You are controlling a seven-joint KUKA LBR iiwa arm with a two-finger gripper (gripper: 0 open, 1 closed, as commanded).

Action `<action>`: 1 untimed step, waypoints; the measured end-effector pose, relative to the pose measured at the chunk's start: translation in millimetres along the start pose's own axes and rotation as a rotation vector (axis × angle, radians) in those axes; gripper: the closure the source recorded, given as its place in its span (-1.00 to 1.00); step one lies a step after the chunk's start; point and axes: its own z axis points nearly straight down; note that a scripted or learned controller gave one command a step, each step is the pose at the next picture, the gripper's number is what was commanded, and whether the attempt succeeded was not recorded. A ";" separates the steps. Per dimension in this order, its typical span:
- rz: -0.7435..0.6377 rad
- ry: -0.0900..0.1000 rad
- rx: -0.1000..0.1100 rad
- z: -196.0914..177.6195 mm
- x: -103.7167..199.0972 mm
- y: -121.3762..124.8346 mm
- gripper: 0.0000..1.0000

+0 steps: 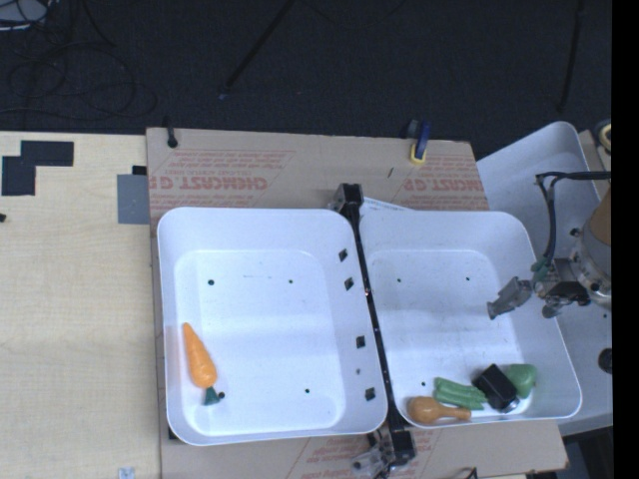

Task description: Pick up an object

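My gripper [527, 298] hangs over the right edge of the right bin [449, 230], reaching in from the right side of the camera view, and its two dark fingers [507, 298] stand spread apart with only white bin floor showing between them, so I hold nothing. Below my gripper, in the near right corner of this bin, a small cluster of things lies together: a black block [496, 386] rests tilted on top of a green vegetable-shaped toy [459, 393], a second green piece [520, 375] sits just beside the block on its right, touching or almost touching it, and an orange-yellow pear-shaped toy [435, 410] lies against the bin's near wall, just beside the green toy on its left. I cannot tell whether the two green pieces are parts of one thing hidden under the block. The cluster lies apart from my gripper, nearer to the front of the bin. The left bin [250, 223] sits side by side with the right one, a dark divider strip [364, 307] running between them. In the left bin a toy carrot [199, 359] lies near the left wall toward the near corner, its orange body pointing away and its small green top [212, 396] nearest the front. Both bins rest on a brown cardboard sheet [300, 173] on the pale wooden bench [70, 317].
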 end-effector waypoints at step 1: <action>-0.002 -0.009 -0.019 -142.6 -13.2 48.6 -1.00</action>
